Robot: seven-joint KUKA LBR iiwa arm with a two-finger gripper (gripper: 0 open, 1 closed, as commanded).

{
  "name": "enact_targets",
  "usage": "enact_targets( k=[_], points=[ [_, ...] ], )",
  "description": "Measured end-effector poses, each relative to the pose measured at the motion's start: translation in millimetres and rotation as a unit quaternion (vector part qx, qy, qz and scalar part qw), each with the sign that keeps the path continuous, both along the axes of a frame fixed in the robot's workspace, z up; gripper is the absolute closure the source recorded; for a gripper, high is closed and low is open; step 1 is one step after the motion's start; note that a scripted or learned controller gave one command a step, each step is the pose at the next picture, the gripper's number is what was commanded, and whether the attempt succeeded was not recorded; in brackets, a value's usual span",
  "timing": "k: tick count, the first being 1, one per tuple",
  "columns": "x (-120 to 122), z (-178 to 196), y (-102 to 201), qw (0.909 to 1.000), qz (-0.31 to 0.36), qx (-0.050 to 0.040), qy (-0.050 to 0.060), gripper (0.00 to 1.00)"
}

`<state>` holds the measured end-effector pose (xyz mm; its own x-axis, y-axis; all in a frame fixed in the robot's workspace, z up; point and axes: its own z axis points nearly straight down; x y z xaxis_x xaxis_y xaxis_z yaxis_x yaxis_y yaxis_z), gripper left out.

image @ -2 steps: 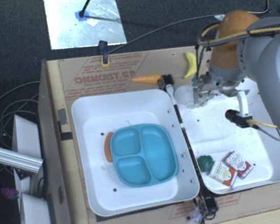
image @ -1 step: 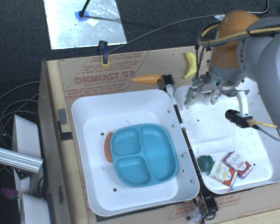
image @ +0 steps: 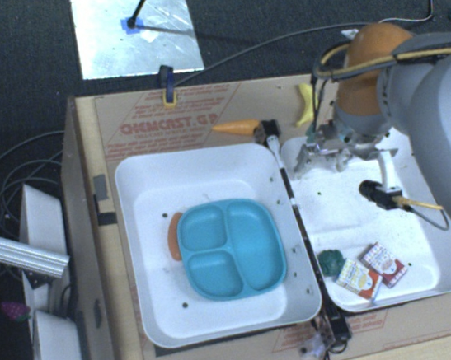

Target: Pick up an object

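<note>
The tool [image: 323, 155] is seen low over the far left corner of the right bin [image: 342, 213]; whether it is open or closed cannot be told, and nothing is seen held. At that bin's near edge a dark green lump [image: 331, 262] and two small packets [image: 358, 277] lie close together. The packets are judged light, flat and slippery, best taken across a narrow edge. The lump looks soft and bulkier, so a surer hold is expected across its middle.
</note>
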<state>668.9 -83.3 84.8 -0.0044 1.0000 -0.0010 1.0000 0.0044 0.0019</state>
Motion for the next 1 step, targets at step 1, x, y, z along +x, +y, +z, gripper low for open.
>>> enact_targets(
  k=[1],
  points=[
    [0.1, 0.2, -0.3, 1.0, 0.0, -0.0002, 0.0, 0.0]
  ],
)
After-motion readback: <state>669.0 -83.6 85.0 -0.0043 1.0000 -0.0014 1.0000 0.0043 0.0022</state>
